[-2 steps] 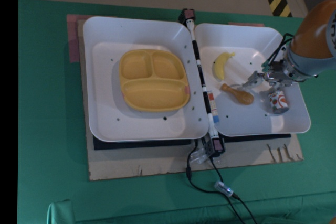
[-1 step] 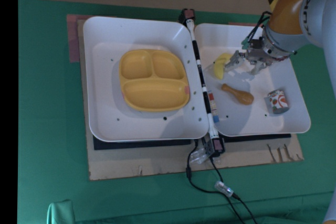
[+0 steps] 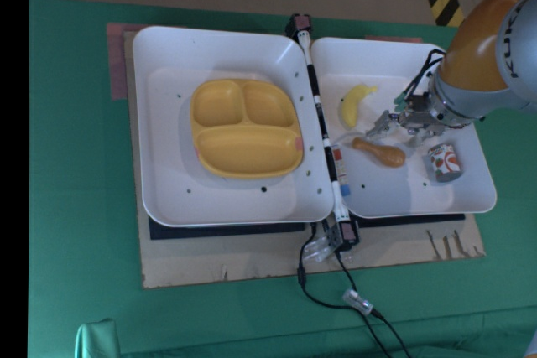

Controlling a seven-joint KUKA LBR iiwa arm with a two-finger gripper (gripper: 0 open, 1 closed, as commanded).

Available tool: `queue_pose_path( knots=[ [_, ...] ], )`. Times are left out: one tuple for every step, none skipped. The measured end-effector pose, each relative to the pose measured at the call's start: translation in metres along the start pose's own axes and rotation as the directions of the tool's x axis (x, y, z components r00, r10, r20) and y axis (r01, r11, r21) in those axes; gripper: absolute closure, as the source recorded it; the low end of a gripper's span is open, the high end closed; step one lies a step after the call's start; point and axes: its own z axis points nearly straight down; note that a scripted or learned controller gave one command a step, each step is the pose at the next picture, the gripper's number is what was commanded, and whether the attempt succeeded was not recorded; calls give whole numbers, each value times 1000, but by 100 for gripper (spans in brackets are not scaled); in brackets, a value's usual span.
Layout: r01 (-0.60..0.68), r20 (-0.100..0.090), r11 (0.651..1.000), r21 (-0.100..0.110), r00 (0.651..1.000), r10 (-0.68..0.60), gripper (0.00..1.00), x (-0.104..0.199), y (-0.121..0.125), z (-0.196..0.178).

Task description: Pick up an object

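Bins first: the left bin (image 3: 159, 180) holds a yellow tray (image 3: 245, 127); the right bin (image 3: 470, 193) holds a banana (image 3: 356, 102), a drumstick (image 3: 379, 152) and a can (image 3: 443, 162). The gripper (image 3: 390, 123) hangs low between banana and drumstick, jaws spread with nothing between them. Judging by this, nothing is picked yet; closing and lifting remain.

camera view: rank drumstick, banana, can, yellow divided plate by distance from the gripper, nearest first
Gripper is low in the right bin.
1. Drumstick, just below the gripper.
2. Banana, up and left of it; too close to call against the can.
3. Can, lower right.
4. Yellow divided plate, in the left bin, clearly farthest.
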Motion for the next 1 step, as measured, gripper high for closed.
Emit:
queue_pose_path(
  knots=[
    [-2,1,1000,-4,1000,2,0,4,-72,-2]
  ],
)
